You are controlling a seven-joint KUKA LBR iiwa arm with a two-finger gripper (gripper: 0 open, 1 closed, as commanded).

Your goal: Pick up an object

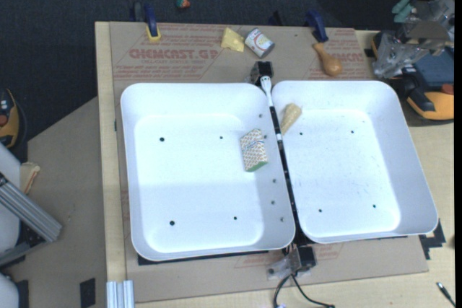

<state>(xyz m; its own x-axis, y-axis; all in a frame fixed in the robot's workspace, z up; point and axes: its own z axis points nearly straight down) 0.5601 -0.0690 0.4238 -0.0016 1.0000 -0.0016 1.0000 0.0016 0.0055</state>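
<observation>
A small box with a green and white pattern [253, 149] lies in the left bin [144, 112], close to its right wall. A tan, cone-like piece [290, 117] rests at the left rim of the right bin [404, 155]. My gripper [393, 58] hangs off the bench's back right corner, outside both bins and well away from both objects. It is seen from above against clutter.
On the brown board behind the bins lie a yellow wedge [232, 40], a small white box [259, 42] and a brown pear-shaped piece [328, 60]. Blue clamps [151, 19] hold the board's back edge. A black cable [274, 119] runs between the bins.
</observation>
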